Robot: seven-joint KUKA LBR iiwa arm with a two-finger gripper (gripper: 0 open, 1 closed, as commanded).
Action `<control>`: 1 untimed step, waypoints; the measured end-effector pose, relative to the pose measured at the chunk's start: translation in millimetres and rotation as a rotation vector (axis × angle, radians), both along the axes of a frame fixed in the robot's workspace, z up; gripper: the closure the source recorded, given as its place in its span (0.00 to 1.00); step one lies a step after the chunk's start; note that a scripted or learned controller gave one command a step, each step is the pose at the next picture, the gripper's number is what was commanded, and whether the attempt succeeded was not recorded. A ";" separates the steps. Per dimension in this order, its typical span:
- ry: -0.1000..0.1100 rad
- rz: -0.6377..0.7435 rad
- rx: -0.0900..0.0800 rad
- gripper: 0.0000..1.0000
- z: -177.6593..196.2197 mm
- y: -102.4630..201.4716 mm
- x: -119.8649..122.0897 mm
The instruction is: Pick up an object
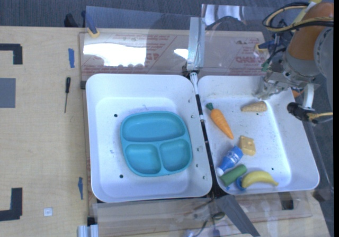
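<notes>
We see a robotics lab: a wooden bench with black markers, clear acrylic panels, cabled arm, toy food in the white bins.

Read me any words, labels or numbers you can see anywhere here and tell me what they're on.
Red printed lettering on the clear plastic sheets behind the two shallow white bins: mirrored and blurred, unreadable.
Blue and white tube in the right bin: any label is too small to read.
Nothing else bears text.

arm: enters from right, orange-banded wrist | pincer: pointing down-left, low
</notes>
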State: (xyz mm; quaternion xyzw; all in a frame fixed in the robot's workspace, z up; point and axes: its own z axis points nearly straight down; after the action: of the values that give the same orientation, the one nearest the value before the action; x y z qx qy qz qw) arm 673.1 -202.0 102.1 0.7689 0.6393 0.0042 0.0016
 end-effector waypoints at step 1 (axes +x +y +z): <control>0.003 0.003 0.007 0.00 -1.5 4.1 0.2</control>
State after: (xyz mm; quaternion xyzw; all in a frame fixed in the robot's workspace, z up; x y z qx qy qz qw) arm 673.3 -197.9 100.6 0.7679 0.6405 0.0051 -0.0021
